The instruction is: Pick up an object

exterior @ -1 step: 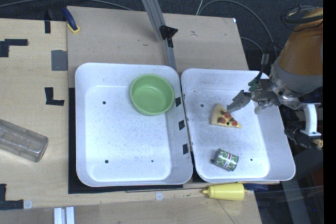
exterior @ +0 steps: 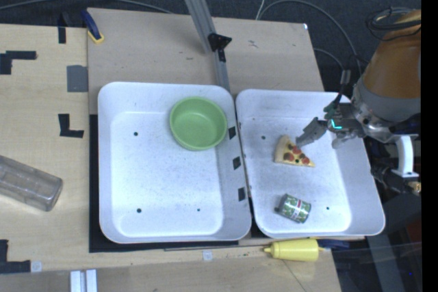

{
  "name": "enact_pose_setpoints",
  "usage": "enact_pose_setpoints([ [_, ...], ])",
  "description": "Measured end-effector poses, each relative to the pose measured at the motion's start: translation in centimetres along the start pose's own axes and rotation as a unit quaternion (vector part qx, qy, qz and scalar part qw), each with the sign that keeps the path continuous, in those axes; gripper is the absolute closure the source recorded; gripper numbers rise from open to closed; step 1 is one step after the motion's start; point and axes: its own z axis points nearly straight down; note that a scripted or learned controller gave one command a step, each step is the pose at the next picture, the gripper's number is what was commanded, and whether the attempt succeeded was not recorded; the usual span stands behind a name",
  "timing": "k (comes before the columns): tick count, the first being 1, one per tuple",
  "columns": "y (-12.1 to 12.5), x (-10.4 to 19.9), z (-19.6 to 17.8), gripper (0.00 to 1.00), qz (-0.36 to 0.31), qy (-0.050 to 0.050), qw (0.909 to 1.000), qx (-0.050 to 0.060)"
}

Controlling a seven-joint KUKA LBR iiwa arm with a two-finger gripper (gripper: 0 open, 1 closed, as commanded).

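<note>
my pincer [exterior: 323, 131] is low in the right bin [exterior: 356, 215], at its right side, just right of the pizza slice [exterior: 294, 152]. fingers look spread, nothing between them. slice lies flat mid-bin; can [exterior: 293, 208] lies on its side nearer the front wall, apart from it. green bowl [exterior: 198, 123] sits in the left bin [exterior: 137, 215]. judgement: slice is nearest. centre over it, straddle the narrow width, press to the floor before closing; flat toy may slip.
</note>
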Motion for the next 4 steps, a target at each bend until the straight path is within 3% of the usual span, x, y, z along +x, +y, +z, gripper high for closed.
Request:
enact_pose_setpoints([
  [2, -1.1, -1.3, 9.8, 0.00, 0.001, 0.000, 1.0000, 0.003],
  [3, -1.0, -1.3, 14.7, 0.00, 0.001, -0.001, 1.0000, -0.001],
  [4, -1.0, -1.2, 13.6, 1.00, 0.000, 0.000, 1.0000, 0.000],
])
